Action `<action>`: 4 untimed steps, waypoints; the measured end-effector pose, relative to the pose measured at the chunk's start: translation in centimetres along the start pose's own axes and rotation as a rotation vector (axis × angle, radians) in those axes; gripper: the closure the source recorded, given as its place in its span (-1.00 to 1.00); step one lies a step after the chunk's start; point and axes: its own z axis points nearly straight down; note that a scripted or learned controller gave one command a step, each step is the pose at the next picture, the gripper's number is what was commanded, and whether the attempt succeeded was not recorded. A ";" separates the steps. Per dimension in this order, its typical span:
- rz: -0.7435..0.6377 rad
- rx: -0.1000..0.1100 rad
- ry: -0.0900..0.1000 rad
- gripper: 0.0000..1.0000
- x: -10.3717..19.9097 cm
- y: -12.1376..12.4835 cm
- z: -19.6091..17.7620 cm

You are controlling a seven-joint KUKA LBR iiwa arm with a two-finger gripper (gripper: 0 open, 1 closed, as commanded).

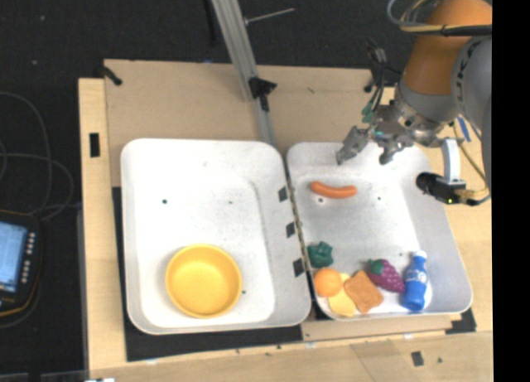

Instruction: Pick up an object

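Nearest, along the right bin's front edge: an orange, a tan bread slice, purple grapes and a blue bottle, packed close together, with a yellow piece partly hidden under the orange and bread. Just behind the orange sits a small dark-green item. Farther back, alone on bare floor, lies a sausage: orange-red, slim, slightly curved, lying crosswise. Left bin: one yellow bowl, upright, at the front. Gripper: above the right bin's back edge, jaws spread apart, nothing between them, well apart from the sausage.
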 end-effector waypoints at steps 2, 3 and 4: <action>0.003 0.001 -0.001 -1.00 -0.6 -0.3 5.8; 0.004 0.000 0.001 -1.00 -0.7 -0.2 10.6; 0.004 -0.009 -0.002 1.00 -0.8 0.0 9.1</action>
